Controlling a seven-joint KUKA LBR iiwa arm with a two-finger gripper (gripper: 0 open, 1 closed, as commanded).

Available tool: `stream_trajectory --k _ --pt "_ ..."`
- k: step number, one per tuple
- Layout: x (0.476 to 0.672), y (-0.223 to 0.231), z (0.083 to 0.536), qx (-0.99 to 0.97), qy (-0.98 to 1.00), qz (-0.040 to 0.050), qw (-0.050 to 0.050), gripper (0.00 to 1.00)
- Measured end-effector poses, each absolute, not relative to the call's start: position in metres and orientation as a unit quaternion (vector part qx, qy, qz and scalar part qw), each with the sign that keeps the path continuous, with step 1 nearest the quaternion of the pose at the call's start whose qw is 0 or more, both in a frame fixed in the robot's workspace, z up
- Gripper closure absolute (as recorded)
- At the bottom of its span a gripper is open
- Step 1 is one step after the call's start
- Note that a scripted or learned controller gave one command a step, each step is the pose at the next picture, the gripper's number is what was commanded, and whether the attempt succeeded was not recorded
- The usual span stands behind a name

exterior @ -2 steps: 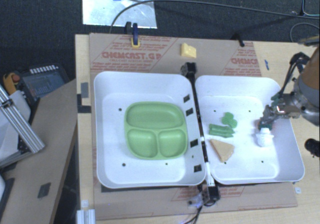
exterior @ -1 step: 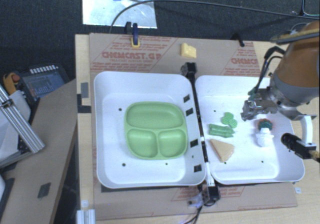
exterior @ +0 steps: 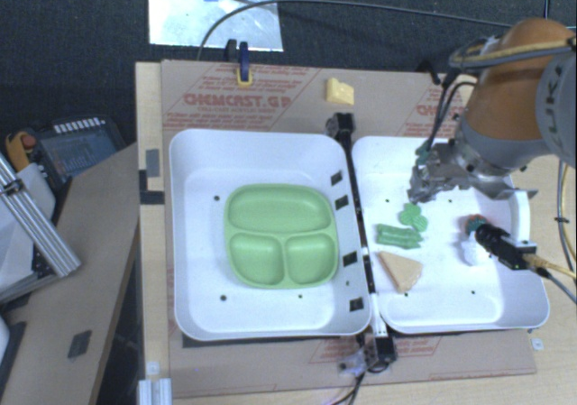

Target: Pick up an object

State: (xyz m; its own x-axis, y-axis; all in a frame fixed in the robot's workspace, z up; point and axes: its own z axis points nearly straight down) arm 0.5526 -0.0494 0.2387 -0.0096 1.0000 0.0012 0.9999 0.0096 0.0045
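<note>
We list, left to right: on the worktop (exterior: 153,322), the left bin (exterior: 194,241), white and shallow, holding a pale green divided plate (exterior: 278,234) with one long compartment at the far side and two smaller ones at the near side, lying flat near the bin's middle; beyond the bins, on the brown printed board (exterior: 270,96), a blue and yellow clamp (exterior: 241,63) at the far edge and a small yellow block (exterior: 340,91) just beyond the divider between the bins; the right bin (exterior: 451,299), white, touching the left one along that divider; in it, near its left side, a green bean-like piece (exterior: 397,235) lying flat, with a small rounder green piece (exterior: 413,216) just beside it at the far end; nearer to us, a tan wedge (exterior: 401,270) resembling a slice of bread or cheese, apart from the green pieces; the jaws (exterior: 422,188) of the grey arm, lowered into the right bin just above the rounder green piece; we cannot tell whether they are spread or closed, nor whether they touch the piece; further right, a small whitish object with a reddish top (exterior: 470,241), partly hidden behind a black fitting (exterior: 500,245) near the bin's right wall.
</note>
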Motion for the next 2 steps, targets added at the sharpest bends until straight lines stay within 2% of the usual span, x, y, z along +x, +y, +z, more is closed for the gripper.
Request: stream_trajectory --k 1,2 --pt "0.570 0.007 0.246 0.703 0.711 0.0023 0.001 1.00" --pt "0.582 0.052 0.234 0.704 0.710 0.0013 0.000 1.00"
